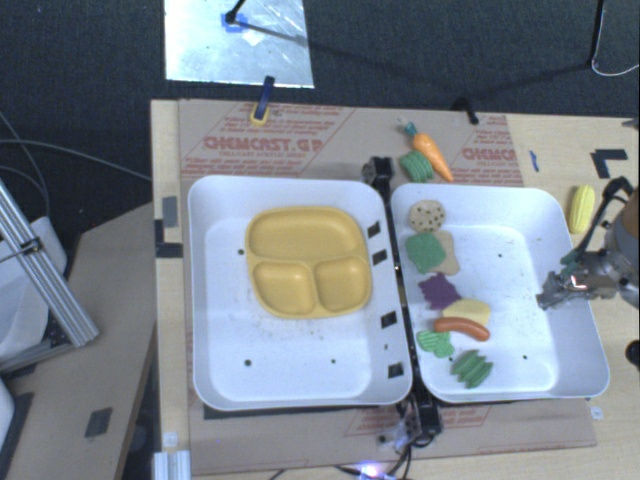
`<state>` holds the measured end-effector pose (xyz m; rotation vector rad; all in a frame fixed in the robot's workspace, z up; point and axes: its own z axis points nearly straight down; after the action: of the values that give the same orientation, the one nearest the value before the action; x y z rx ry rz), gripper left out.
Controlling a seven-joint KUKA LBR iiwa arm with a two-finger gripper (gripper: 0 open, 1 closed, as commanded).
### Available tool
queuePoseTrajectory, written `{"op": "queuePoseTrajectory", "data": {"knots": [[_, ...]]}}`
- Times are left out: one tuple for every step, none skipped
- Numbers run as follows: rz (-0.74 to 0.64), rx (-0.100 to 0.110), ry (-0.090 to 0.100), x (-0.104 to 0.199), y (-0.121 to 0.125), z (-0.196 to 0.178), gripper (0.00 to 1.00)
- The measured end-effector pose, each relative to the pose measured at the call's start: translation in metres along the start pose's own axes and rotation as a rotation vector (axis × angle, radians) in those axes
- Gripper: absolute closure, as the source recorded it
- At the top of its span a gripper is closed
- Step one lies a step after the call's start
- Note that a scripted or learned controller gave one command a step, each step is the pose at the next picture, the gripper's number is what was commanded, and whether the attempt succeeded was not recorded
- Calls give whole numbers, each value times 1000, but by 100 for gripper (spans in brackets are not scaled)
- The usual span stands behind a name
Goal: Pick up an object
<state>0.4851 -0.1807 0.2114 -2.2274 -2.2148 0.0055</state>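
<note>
The right bin [520, 368] holds several toy foods along its left side: a cookie [427, 214], a green and tan sandwich piece [430, 253], a purple grape bunch [438, 291], a red sausage [461, 327] on a yellow piece [470, 311], a green ridged piece [433, 343] and a green pea pod [471, 368]. My gripper [562, 290] hangs over the bin's right rim, well to the right of all the food. Nothing shows in it.
The left bin [215, 368] holds a yellow divided plate [305, 260]. Outside the bins, a toy carrot [432, 151] with a green piece [414, 167] lies on the bench behind the right bin. A yellow corn cob [581, 208] lies by the far right corner.
</note>
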Motion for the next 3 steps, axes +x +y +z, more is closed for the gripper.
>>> {"op": "queuePoseTrajectory", "data": {"knots": [[-5, -5, 0, -27, 9, 19, 100], [-9, -8, 0, -26, 10, 7, 100], [-8, -7, 0, -26, 10, 8, 0]]}}
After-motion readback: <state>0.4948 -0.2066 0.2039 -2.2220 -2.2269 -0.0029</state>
